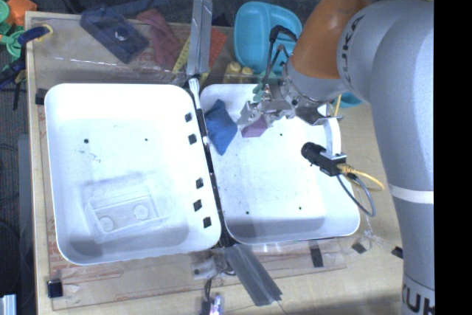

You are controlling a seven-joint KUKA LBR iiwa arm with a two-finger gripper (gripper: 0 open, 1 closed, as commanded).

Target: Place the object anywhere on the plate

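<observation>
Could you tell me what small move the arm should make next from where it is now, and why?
Probably lift the claw straight up a little. It sits low at the back of the right bin, with a small purple object right beneath it and a blue block beside it. A short lift would show whether the purple object comes along before anything is carried off.

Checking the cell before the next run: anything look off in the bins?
No plate stands out for the task. The left bin holds only a faint clear tray. In the right bin, a blue object leans against the divider wall, and the gripper hovers beside it at a small purple piece.
</observation>
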